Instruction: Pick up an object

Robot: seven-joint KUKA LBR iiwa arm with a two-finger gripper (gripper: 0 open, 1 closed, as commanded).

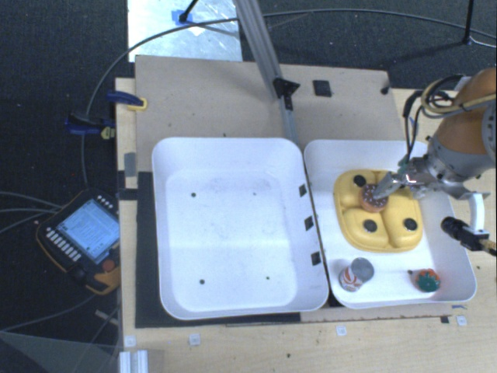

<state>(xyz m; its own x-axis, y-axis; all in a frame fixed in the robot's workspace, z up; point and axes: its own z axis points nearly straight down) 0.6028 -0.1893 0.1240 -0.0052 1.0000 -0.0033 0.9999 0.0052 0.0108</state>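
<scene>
Your gripper (378, 195) sits low over the right bin (326, 208), its tip down on the yellow block (379, 210), and you cannot tell from this angle how its tip stands around the small brownish piece (373, 199) there. The arm (466, 134) comes in from the right, grey with the orange band above the wrist, cables looped behind it.

Going by size, you have the left bin (233, 224) first, a shallow white tray with a few dark spots on its floor, standing just beside the right bin with black clips along the shared edge. In the right bin, the yellow block is the biggest thing: a rounded, lobed shape with dark dots on top, lying toward the bin's far half. Near the front wall you see a small grey and red round object (356, 273), and off to its right, well apart, a smaller orange and green object (425, 280).
</scene>
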